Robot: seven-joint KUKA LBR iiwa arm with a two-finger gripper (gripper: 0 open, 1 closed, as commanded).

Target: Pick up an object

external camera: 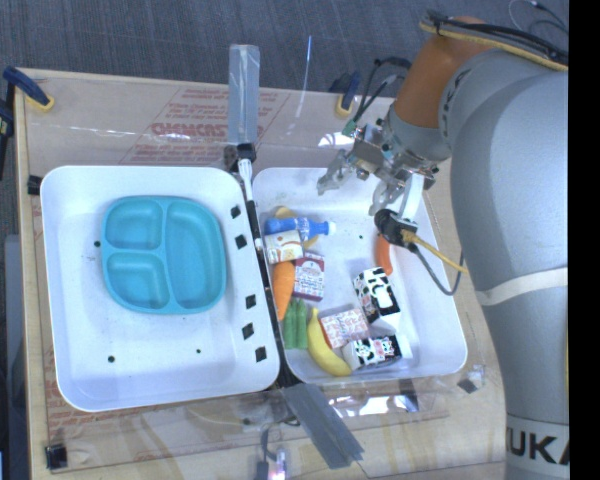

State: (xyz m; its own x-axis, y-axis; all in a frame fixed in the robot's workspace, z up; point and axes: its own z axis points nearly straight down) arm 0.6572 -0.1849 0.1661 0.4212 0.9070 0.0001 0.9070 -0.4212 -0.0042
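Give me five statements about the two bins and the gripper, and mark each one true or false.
1. The blue divided plate lies in the left bin. True.
2. The banana lies in the left bin. False: it lies in the right bin, near its front edge.
3. The gripper is over the far end of the right bin. True.
4. The gripper holds the orange carrot. False: the carrot lies in the right bin beside the divider, apart from the gripper.
5. Two black-and-white cow-patterned cartons lie in the right bin. True.
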